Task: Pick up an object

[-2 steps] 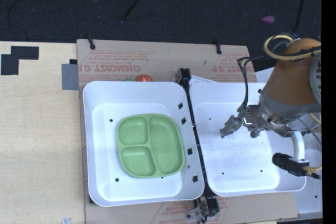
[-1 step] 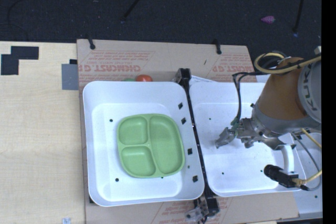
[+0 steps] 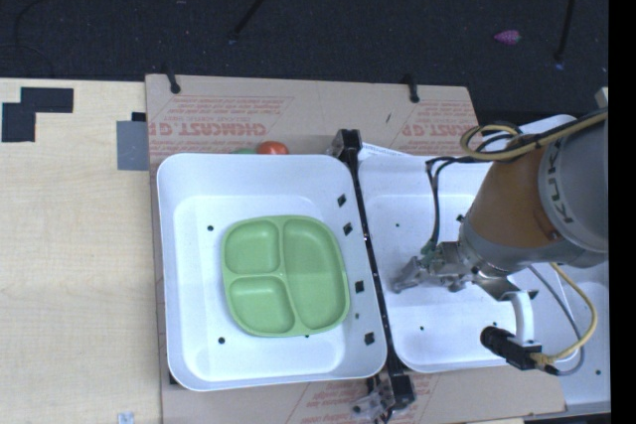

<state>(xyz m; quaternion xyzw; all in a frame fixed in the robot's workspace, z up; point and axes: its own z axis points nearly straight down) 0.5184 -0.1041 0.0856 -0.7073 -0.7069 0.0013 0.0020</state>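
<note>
White plastic makes up both shallow bins, set side by side on a sheet of cardboard (image 3: 298,109) that lies on the pale wooden desk (image 3: 70,253). In the left bin (image 3: 189,204) a green plate (image 3: 285,274) with four compartments lies flat, a little toward five o'clock from the bin's middle. Just outside that bin's rim at twelve o'clock, a small red object (image 3: 272,149) rests against the cardboard, with a sliver of something green beside it at its nine o'clock. The grey arm with its orange band (image 3: 517,204) enters from three o'clock and hangs over the right bin (image 3: 437,353). The hand (image 3: 409,275) points toward nine o'clock, low over the bin's floor near the divide between the two bins. Whether its jaws stand wide or narrow I cannot tell, as they blur into dark metal. Yellow and black cables (image 3: 487,139) loop around the arm.
</note>
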